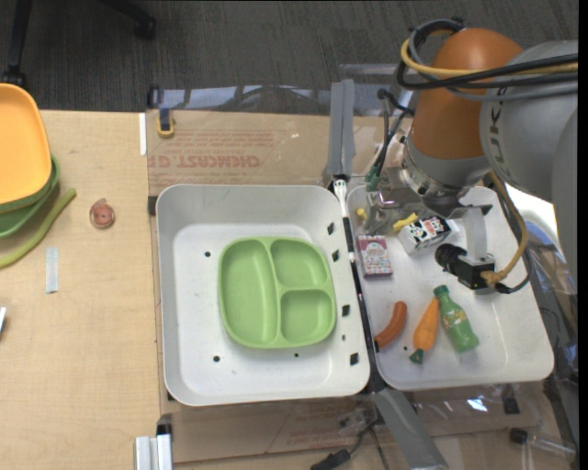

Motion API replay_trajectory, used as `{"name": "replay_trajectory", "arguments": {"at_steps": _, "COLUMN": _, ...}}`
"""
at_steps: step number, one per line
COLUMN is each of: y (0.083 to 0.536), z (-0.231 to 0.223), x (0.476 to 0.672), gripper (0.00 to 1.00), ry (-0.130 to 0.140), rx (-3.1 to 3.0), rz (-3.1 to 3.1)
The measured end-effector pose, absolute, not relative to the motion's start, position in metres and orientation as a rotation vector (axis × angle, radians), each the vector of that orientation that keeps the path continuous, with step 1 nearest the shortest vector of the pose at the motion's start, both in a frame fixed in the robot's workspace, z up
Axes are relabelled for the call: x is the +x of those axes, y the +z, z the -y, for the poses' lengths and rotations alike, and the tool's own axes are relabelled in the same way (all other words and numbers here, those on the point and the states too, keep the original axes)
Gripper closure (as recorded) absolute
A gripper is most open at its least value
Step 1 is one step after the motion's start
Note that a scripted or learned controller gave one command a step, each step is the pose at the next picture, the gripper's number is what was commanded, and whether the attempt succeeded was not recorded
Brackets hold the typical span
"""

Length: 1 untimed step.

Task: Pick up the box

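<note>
you've got a pink patterned box (374, 255) in the white right bin (514, 353), beside a black-and-white carton (423, 230), an orange carrot (425, 329), a green bottle (456, 320) and a reddish sausage (390, 325); the white left bin (184, 303) holds a lime-green divided plate (276, 292)

Overhead view of a workbench w/ a light wood top (83, 367). Dark grey carpet floor (257, 41) runs along the top edge; a black chair base (138, 18) pokes in at upper left. A brown cardboard sheet (230, 151) w/ red mirrored lettering lies flat on the bench, partly under the bins. Metal frame bars (342, 128) cross behind and between the bins, more at the bottom. At far left, stacked orange and green plates (23, 165), a small pinkish round item (103, 214) nearby. Lighting is even and bright, w/ glare at the right edge.
</note>
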State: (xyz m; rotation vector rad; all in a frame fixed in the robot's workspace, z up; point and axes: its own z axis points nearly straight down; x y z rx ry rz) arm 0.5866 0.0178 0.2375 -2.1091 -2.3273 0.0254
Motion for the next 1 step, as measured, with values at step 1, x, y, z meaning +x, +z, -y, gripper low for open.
{"name": "replay_trajectory", "arguments": {"at_steps": 1, "y": 0.2453, "z": -0.017, "x": 0.5868, "gripper": 1.0, "ry": 0.03, "rx": -2.107, "rz": 2.329}}
